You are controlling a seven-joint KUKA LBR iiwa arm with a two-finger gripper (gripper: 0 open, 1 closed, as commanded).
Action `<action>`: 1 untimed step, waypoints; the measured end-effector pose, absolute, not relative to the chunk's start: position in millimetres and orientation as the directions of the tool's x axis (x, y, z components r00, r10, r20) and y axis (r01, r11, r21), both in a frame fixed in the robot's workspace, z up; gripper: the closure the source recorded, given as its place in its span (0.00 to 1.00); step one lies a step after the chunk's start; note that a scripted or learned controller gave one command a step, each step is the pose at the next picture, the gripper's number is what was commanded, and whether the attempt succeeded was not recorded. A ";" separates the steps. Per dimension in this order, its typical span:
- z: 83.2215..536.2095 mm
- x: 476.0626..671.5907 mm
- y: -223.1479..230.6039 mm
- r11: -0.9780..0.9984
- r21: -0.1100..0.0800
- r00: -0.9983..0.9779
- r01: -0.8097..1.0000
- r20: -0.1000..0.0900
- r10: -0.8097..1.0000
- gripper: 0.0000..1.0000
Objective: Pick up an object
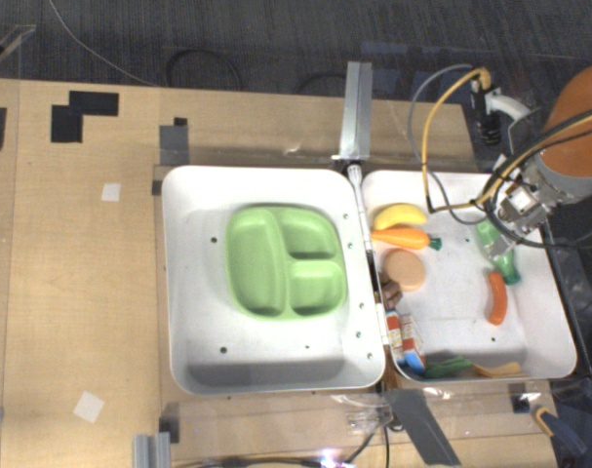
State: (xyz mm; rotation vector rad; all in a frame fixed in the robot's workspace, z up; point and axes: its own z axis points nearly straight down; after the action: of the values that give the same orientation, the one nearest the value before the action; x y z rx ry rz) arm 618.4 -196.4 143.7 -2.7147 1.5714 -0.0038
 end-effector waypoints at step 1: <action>223.3 652.2 -189.2 -0.644 -0.009 0.644 -0.765 0.006 -0.765 1.00</action>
State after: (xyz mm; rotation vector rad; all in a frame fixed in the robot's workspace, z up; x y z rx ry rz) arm 652.2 -189.2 223.3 -2.8429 1.3237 -0.0150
